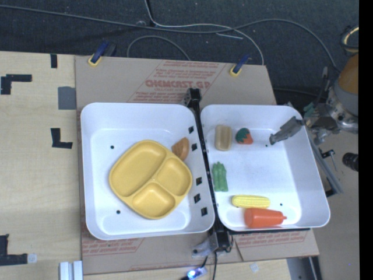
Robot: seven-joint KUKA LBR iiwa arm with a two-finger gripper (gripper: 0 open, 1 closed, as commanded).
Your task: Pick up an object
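The right bin [303,174] holds several toy foods: a tan bread piece [222,137], a small red-and-green strawberry [243,136], a green pickle [220,177], a yellow corn cob [250,201] and an orange carrot [264,217]. My gripper [284,130] hangs over the bin's far right corner, right of the strawberry, with nothing seen in it. In the left bin [96,156] lies a yellow divided plate [150,178], and a brown piece [181,149] sits at the plate's upper right edge.
The bins sit on a cardboard sheet [175,77] held by blue-and-yellow clamps [99,53]. Black cables [175,25] run across the dark floor behind. A clip divider [201,156] joins the two bins. The arm's wrist [335,112] stands beyond the right bin's rim.
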